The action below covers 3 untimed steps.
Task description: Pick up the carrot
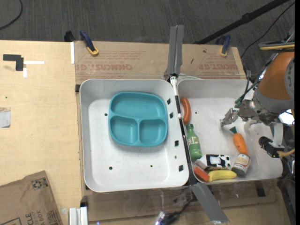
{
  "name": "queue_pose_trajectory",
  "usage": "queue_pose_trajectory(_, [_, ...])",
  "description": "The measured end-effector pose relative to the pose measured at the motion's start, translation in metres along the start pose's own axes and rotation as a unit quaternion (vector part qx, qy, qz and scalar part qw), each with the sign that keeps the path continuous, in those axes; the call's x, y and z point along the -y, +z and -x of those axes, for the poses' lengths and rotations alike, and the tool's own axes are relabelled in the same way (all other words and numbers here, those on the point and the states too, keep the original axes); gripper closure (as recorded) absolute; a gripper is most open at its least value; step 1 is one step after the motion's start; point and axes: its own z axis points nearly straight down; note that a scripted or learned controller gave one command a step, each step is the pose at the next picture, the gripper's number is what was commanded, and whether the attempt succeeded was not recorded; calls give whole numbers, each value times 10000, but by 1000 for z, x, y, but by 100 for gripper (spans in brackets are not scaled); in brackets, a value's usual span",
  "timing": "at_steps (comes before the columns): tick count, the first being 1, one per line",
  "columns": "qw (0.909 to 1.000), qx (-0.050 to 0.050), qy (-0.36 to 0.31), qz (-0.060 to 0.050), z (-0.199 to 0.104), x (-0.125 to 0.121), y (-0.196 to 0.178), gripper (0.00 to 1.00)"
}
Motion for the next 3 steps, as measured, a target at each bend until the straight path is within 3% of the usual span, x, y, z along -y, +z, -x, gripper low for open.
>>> queue_pose_trajectory(1, [10000,8,-15,-5,0,0,-9,100])
queue_pose_trajectory(2, [9999,0,-120,-2,-61,34,-103,100])
queue_pose_trajectory(3, [9990,7,-447,2,-40,30,-119,100])
